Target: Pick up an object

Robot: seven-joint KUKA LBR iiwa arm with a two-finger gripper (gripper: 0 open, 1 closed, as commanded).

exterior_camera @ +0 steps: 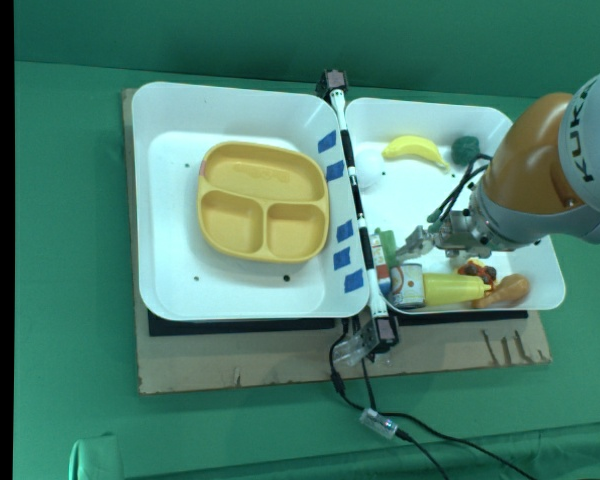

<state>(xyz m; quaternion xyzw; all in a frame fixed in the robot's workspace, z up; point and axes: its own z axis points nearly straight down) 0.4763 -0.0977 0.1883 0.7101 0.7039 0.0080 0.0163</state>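
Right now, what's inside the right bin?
The right bin holds a banana, a dark green ball, a yellow bottle, a can, a green item and an orange piece. The arm covers the bin's middle right.

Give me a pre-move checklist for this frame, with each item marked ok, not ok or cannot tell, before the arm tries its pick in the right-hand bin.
1. Gripper is over the right bin, above the cluster in its near-left corner: ok.
2. A thing seen between its fingers: cannot tell.
3. Target stands apart from its neighbours: not ok; the can, the yellow bottle and the green item crowd together.
4. Banana lies apart from the cluster, at the far side: ok.
5. Yellow divided plate lies flat in the left bin: ok.
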